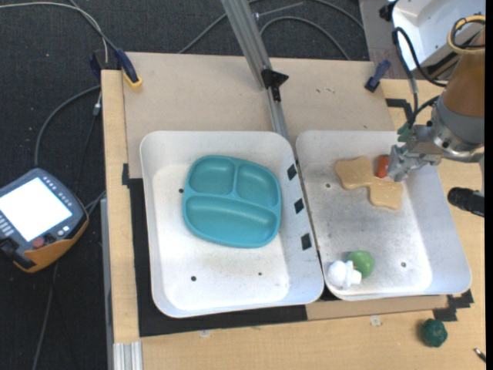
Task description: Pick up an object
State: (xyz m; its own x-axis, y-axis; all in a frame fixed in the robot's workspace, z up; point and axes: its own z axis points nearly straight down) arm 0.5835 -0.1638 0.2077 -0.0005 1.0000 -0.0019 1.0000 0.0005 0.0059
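Note:
The right bin (431,280) holds two tan toast-like pieces: one (353,173) toward the back middle, another (386,196) just right of it. A small red-orange object (381,165) lies between them at the back. A green and white toy (351,268) rests near the bin's front left corner. My gripper (400,166) hangs over the bin's back right part, right beside the red-orange object and above the second tan piece. Nothing shows between its fingers.
The left bin (166,284) carries a teal divided plate (231,200). A metal pole (250,33) slants down to the gap between the bins. A dark green ball (434,331) lies on the bench at the front right. A handheld pendant (35,218) sits off the bench at left.

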